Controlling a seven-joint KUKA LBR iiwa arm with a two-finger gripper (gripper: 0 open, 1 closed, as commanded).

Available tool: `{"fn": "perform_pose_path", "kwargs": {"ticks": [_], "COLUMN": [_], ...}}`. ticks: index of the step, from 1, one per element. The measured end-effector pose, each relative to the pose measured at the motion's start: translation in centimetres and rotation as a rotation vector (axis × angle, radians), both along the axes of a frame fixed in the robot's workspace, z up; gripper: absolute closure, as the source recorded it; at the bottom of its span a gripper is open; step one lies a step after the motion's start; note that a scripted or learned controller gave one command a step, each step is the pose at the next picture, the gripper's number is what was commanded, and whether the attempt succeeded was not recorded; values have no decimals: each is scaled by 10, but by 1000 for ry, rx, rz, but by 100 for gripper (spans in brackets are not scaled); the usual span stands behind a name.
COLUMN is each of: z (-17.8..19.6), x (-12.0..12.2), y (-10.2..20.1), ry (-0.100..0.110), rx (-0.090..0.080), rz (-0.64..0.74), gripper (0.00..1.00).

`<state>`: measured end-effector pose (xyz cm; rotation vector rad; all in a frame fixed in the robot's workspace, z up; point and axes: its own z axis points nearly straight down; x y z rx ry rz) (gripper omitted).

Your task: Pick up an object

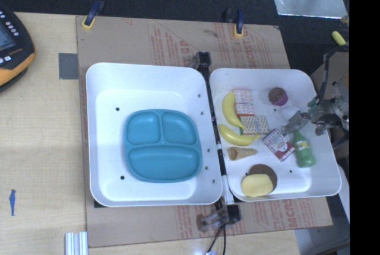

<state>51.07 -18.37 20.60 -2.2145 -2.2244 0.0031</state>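
Observation:
The right bin (325, 187) holds several toy foods. Two yellow bananas (230, 110) lie at its left, beside a red-and-white carton (243, 101) and a speckled packet (255, 124). A purple round piece (277, 95) sits at the back. A red-and-white packet (278, 144) and a green bottle (304, 152) lie right of centre, a tan cone (240, 153) and a yellow-and-brown bun (258, 181) towards the front. My gripper (295, 122) reaches in from the right, low over the bin, just above the red-and-white packet and left of the bottle's cap. I see nothing held in it.
In the left bin (104, 129) lies a blue divided plate (161, 146). Both bins rest on a cardboard sheet (148, 40) held by clamps (90, 15) at the back. A yellow-and-black handset (9, 46) lies at the far left of the bench.

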Motion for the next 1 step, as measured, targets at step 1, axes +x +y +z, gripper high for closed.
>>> {"fn": "perform_pose_path", "kwargs": {"ticks": [1], "z": [-100], "x": [-7], "y": [-13], "ry": [-5], "rx": [-2], "rz": [1], "gripper": [0]}}
